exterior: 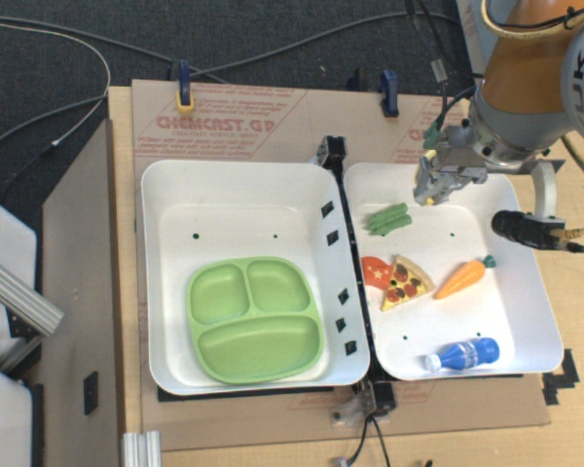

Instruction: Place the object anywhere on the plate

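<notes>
A light green divided plate [255, 317] lies in the left bin [165, 212], toward its front. In the right bin [526, 290] lie a green bean pod [388, 219], a pizza slice [405, 282] with a red piece [375, 271] beside it, an orange carrot [461, 277] and a small blue bottle [463, 354]. My gripper [430, 193] hangs over the back of the right bin, just right of and behind the green pod. Nothing shows between its fingers.
A black divider strip [343, 261] runs between the two bins. Two clamps [184, 84] hold the cardboard at the back. A black part of the arm [526, 227] juts over the right bin's right side. Cables cross the dark floor behind.
</notes>
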Available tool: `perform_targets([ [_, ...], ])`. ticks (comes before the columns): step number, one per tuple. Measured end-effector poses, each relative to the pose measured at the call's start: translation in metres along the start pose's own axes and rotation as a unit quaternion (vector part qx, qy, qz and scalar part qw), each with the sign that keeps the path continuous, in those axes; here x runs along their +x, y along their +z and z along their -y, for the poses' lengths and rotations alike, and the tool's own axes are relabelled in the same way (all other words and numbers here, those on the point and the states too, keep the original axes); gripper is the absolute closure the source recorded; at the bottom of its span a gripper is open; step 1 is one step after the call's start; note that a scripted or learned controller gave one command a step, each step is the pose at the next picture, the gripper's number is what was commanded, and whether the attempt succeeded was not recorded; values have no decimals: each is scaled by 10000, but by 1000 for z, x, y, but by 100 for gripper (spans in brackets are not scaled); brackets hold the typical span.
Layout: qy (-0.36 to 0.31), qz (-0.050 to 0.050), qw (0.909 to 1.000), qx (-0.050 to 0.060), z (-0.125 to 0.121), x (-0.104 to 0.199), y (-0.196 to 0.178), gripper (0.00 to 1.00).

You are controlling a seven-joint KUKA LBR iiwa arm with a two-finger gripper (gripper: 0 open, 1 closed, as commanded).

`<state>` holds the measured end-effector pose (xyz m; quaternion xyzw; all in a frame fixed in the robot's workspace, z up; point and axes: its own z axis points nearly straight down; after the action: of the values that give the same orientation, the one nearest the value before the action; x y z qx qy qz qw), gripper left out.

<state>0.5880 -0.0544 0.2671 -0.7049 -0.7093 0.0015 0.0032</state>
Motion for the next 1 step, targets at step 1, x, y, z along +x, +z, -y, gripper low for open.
perform_targets([
  [1, 5, 3, 10000, 8, 8, 42, 16, 100],
])
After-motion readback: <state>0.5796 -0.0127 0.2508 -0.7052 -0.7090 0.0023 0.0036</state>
